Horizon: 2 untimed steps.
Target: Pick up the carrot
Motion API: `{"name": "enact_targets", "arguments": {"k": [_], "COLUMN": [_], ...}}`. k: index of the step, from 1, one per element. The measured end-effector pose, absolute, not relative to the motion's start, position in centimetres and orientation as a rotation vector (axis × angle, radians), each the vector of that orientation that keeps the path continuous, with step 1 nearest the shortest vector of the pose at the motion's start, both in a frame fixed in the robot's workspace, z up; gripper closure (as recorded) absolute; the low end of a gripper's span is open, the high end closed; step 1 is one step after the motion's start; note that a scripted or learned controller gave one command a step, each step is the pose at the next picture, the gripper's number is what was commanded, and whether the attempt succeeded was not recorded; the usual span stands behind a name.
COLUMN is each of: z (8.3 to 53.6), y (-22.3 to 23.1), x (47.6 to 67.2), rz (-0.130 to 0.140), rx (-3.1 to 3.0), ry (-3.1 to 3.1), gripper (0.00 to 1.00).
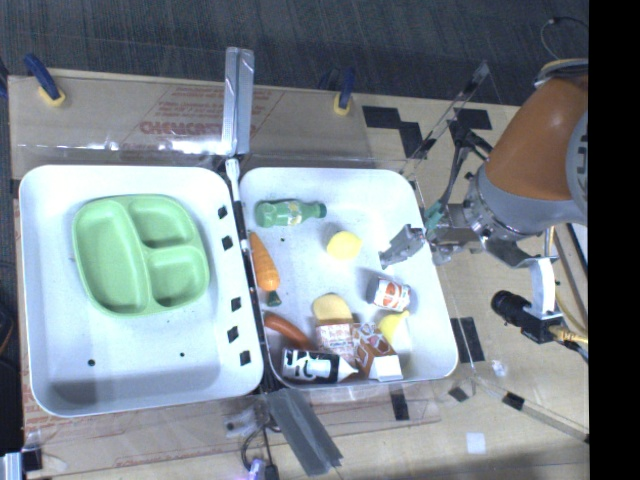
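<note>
gripper hovering at right bin right side, holding nothing, finger state unclear | carrot lying by left wall, well apart from gripper

Robot lab, taped bench, clamped white bins

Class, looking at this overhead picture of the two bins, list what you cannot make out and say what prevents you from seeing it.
- Camera view: the gripper is small and blurred over the right white bin, so its grip state is unreadable.
- The packets at the bin's near edge overlap; their labels are too small to read.
- The red sausage-shaped item is partly covered by the black-and-white packet.
- The orange carrot's far side lies against the bin wall.
</note>
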State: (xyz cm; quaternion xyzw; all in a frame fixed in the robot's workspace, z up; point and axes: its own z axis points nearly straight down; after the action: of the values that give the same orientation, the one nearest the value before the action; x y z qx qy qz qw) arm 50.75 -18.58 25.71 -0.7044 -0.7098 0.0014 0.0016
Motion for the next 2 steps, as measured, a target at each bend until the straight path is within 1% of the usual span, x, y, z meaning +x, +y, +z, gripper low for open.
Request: {"name": "enact_targets", "arguments": {"k": [1, 2], "z": [26.7, 26.7], "y": [-18.54, -18.53], "x": [50.81, 50.81], "rz": [0.006, 0.007], "rx": [-2.204, -2.204], "ry": [-2.233, -2.234], "gripper": [1.0, 0.0]}}
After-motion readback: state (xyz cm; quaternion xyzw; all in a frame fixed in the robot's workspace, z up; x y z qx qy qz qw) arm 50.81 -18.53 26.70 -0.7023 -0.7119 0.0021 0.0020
